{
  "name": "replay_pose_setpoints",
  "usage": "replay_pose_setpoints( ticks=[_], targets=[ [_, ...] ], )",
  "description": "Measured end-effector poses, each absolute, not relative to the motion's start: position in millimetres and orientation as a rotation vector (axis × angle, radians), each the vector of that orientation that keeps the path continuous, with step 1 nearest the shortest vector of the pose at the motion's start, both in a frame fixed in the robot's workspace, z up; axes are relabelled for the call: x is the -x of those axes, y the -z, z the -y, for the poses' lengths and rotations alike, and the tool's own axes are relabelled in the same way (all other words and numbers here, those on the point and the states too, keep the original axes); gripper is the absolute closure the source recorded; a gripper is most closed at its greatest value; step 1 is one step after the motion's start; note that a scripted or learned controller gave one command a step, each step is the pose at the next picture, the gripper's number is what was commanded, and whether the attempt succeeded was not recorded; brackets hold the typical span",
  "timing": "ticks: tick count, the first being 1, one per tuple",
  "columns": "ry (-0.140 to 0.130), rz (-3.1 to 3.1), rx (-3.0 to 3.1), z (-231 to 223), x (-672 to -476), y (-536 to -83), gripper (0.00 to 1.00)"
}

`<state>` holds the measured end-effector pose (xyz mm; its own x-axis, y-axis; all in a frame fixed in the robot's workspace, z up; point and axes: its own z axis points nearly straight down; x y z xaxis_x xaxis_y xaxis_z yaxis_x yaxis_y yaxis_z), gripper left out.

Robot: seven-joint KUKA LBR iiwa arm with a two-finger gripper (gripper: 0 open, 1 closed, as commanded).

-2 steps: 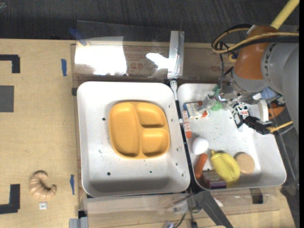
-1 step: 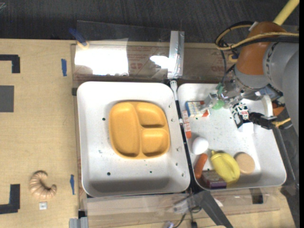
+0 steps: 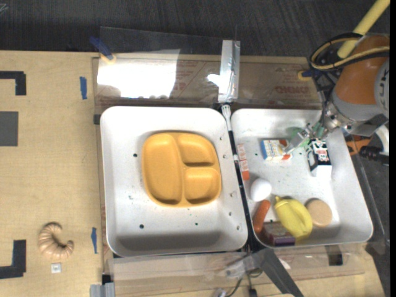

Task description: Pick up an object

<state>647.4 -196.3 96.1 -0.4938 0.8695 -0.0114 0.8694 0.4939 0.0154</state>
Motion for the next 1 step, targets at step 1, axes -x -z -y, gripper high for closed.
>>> replay_pose_setpoints(
  ticks=[1],
  targets=[
    [-0.024,-2.489,-1.885,209.7,-605.5,-96.5,0.0]
  ],
)
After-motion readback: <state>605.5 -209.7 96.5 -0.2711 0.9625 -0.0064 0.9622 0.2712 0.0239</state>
